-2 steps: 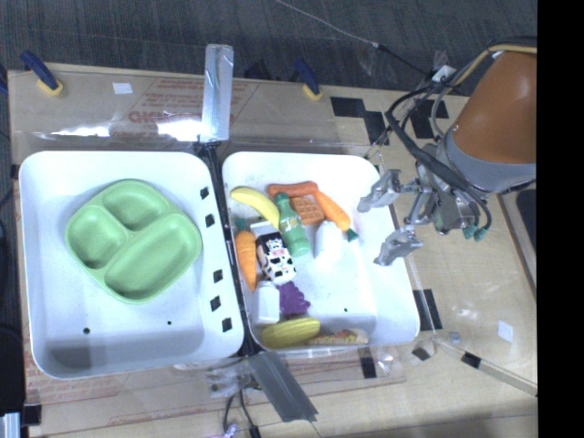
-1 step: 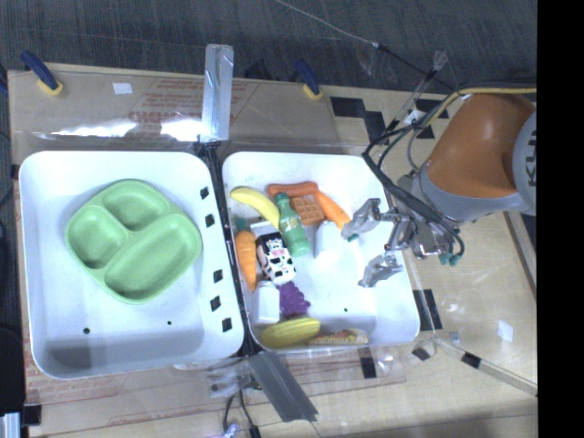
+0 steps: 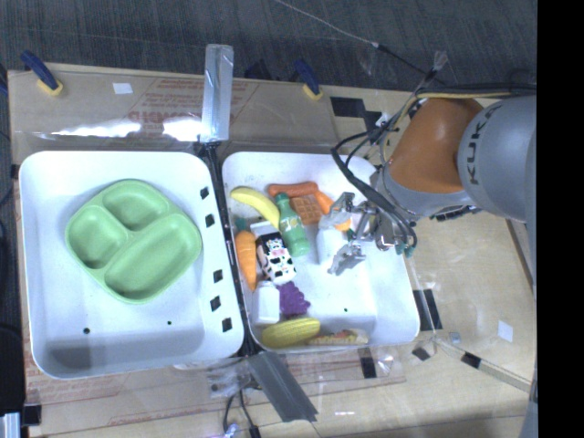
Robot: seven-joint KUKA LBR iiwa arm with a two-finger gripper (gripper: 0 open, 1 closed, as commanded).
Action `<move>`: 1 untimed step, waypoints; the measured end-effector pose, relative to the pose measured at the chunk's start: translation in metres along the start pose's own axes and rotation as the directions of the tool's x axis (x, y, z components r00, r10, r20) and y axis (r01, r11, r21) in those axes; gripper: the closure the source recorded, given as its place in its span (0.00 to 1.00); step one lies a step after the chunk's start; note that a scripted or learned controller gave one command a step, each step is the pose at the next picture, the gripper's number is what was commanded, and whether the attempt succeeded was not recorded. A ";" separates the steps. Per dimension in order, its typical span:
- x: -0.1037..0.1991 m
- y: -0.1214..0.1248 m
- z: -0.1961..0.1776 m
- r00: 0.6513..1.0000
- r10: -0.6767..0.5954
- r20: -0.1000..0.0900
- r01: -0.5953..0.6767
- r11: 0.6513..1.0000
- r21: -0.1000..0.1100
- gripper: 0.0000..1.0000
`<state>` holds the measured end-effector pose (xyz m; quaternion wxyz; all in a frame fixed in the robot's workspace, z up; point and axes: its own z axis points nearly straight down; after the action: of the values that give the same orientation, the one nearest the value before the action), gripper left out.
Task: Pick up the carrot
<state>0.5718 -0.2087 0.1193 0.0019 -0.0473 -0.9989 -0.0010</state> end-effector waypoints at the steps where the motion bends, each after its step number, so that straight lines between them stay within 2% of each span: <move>1: -0.060 0.009 0.026 0.893 0.450 -0.017 -0.450 0.893 0.000 0.00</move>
<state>0.6324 -0.2049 0.0930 0.0105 -0.2771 -0.9608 -0.0029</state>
